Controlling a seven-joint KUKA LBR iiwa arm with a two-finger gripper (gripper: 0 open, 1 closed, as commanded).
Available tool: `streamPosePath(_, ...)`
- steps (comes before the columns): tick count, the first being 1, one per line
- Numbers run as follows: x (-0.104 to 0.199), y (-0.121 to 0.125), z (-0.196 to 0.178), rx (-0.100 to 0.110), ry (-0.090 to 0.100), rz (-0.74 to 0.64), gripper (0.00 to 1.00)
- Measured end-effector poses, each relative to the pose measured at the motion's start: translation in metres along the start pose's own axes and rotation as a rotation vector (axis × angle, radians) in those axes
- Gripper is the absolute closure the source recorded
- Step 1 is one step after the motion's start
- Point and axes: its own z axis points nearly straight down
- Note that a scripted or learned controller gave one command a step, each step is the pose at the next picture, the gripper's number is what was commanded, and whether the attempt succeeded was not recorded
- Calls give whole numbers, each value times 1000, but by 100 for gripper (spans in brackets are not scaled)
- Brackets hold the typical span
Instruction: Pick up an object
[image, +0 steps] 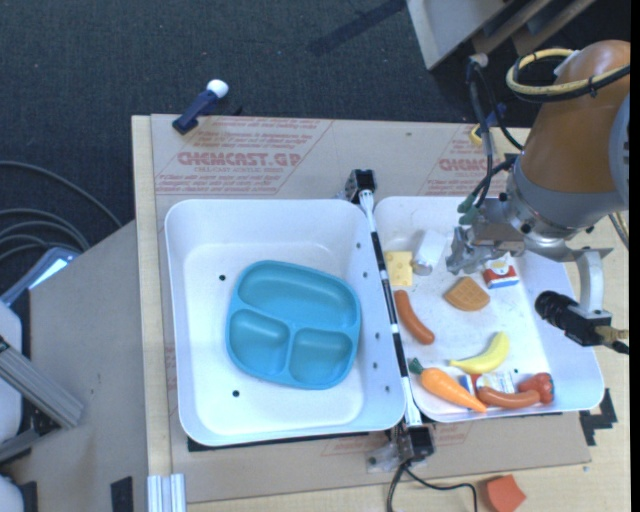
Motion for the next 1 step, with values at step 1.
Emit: streamPosePath(1,0,0,0,1,0,-1,0)
